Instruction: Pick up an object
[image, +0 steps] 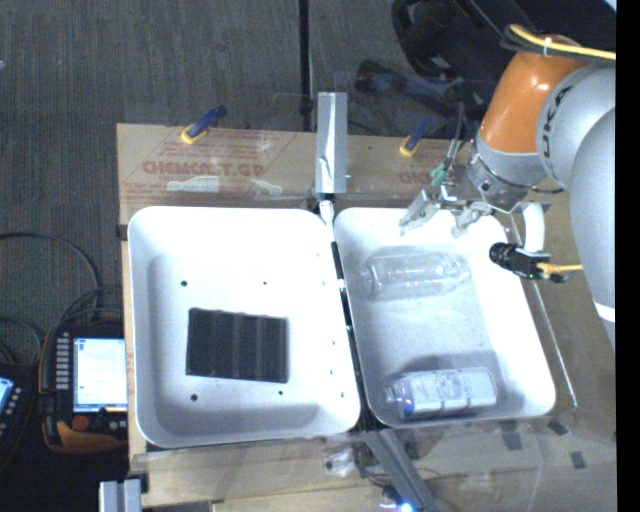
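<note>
Far to the left of the gripper (442, 212), in the other bin, lies a dark ribbed block (238, 345), flat and well apart from everything else. Nearer, in the right bin (530, 330), a clear plastic bottle (416, 273) lies on its side just below the fingertips, and a second bottle with a blue cap (442, 391) rests further down by the front wall. The gripper hangs above the bin's far edge, fingers spread wide and holding nothing. The clear bottle looks the likely target; being round and smooth, it may roll or squirt out if the fingers close off-centre.
</note>
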